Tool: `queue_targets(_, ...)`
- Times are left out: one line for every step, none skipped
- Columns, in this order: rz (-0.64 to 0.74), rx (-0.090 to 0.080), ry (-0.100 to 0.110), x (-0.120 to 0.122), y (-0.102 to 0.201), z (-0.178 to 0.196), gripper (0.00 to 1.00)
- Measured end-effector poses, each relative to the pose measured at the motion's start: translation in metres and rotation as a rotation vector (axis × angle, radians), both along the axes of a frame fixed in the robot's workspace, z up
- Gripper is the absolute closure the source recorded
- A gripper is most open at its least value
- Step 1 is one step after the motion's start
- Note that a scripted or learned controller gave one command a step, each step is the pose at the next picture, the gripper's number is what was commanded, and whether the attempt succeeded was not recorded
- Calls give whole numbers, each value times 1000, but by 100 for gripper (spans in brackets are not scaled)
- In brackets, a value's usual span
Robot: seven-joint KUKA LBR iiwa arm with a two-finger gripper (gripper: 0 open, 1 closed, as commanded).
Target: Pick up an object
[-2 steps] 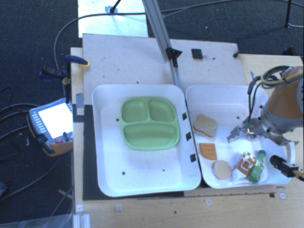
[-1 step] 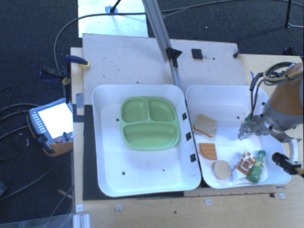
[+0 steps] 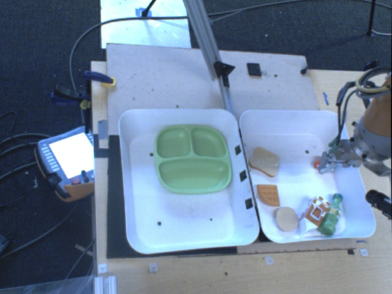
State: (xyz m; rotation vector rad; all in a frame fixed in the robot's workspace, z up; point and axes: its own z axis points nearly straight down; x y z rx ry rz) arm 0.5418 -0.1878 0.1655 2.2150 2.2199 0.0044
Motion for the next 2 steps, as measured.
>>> queue_targets(1, 0, 0, -3, -2, 45, 100)
queue_targets(3, 0, 0, -4, 1, 89, 100)
